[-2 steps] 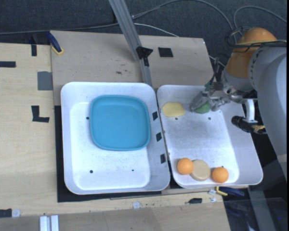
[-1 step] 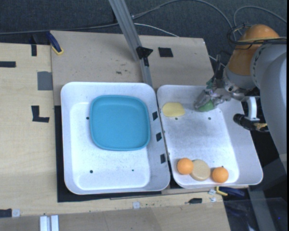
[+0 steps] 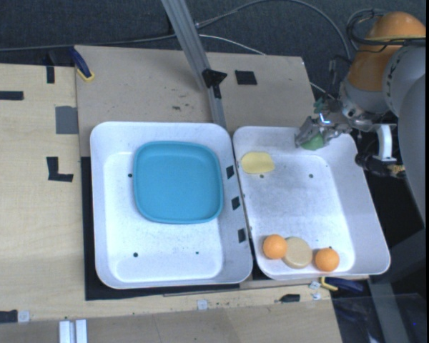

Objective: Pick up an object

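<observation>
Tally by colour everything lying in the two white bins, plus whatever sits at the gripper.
Blue: 1, the plate in the left bin.
Orange: 2, balls and in the right bin.
Pale yellow: 1, round piece.
Beige: 1, disc.
Green: 1, object at the gripper.
Total: 6.

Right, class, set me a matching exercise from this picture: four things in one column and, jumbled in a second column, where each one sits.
Things:
1. blue plate
2. yellow disc
3. beige disc
4. green thing

Places:
A. between two orange balls, near edge of the right bin
B. at the gripper, far right corner of the right bin
C. in the left bin
D. far left corner of the right bin

Pairs: 1-C, 2-D, 3-A, 4-B
</observation>
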{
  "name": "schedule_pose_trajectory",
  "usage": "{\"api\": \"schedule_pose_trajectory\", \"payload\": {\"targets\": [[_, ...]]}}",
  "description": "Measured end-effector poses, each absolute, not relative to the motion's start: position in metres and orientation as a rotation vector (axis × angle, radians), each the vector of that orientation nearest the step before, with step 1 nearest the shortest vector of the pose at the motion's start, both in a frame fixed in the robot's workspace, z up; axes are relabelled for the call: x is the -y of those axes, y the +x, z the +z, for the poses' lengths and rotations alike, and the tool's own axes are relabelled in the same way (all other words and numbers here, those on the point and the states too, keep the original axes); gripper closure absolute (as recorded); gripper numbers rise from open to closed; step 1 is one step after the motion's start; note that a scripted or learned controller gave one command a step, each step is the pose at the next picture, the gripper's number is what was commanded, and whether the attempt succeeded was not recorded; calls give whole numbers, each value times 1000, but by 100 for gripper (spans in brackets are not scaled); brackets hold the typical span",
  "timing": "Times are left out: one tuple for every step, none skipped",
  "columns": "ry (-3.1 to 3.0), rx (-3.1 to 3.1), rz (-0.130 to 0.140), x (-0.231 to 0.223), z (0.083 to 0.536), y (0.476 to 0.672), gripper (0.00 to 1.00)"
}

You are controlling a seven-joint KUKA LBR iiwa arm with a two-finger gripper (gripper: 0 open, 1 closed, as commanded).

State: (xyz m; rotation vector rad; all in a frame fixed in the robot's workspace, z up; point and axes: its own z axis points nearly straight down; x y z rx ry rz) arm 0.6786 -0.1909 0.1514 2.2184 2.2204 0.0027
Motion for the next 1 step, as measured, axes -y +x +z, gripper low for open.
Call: {"api": "schedule_pose_trajectory", "payload": {"targets": [[2219, -2220, 3, 191, 203, 679, 100]]}}
